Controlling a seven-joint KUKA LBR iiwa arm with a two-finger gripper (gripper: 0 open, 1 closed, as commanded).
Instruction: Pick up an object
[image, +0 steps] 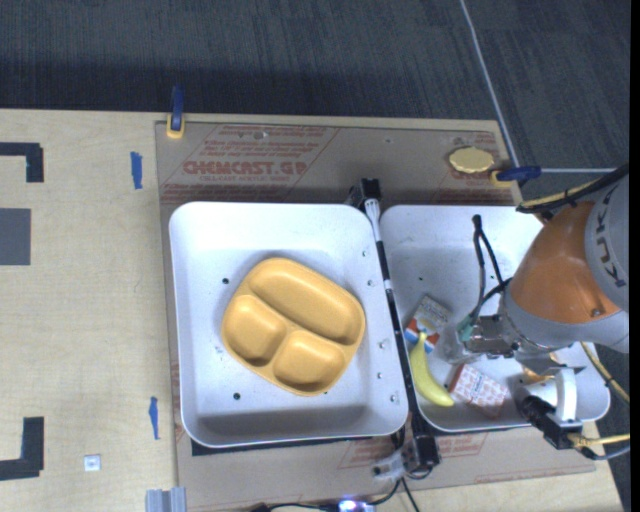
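Observation:
In the right bin (440, 240) a yellow banana (429, 379) lies along the left wall near the front. A red and white patterned packet (479, 388) rests just right of it. A small pale packet with coloured print (430, 316) lies behind the banana. My gripper (474, 337) hangs below the orange wrist band (560, 285), low over the bin floor, between the pale packet and the patterned packet. It stands close above them, and its tips blend into the clutter. I see nothing lifted off the floor.
The left bin (200, 300) holds a large yellow tray with three compartments (290, 323), lying bottom up. A black divider bar (385, 290) runs between the bins. Cables trail from the arm over the right bin's back and front right corner.

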